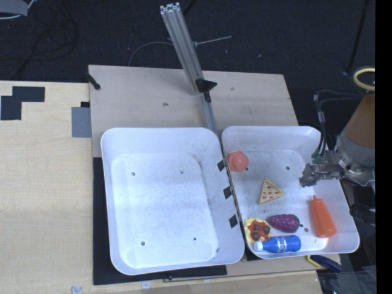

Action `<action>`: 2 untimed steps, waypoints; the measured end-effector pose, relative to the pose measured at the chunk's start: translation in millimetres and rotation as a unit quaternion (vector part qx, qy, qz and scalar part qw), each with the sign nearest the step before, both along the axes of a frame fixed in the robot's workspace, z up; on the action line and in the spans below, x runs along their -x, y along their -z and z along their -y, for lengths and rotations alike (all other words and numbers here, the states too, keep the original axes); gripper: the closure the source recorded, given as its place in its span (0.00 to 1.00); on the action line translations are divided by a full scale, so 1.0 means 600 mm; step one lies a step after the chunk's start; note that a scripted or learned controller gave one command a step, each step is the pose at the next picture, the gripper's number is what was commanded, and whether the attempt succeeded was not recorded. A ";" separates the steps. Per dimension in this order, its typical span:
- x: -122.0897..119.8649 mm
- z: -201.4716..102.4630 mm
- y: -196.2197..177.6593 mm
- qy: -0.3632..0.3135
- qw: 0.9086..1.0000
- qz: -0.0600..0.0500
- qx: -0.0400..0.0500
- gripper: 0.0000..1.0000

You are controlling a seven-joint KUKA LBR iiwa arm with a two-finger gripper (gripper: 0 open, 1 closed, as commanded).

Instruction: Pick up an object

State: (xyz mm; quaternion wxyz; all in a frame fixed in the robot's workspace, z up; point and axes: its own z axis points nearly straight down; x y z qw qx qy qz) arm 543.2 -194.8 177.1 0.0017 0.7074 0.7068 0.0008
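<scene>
White bins (165,141) on plywood bench (245,97)

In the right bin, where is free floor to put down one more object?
Free floor lies between the round pink ball, the toy pizza slice and the gripper. The near edge is crowded: purple grapes, blue bottle, orange bottle.

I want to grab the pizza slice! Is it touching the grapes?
Apart. The camera view shows bare white bin floor between the pizza slice and the grapes.
</scene>
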 end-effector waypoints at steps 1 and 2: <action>-0.001 0.001 -0.048 0.000 1.000 -0.001 0.000 1.00; 0.009 -0.079 -0.070 -0.002 1.000 -0.001 -0.001 1.00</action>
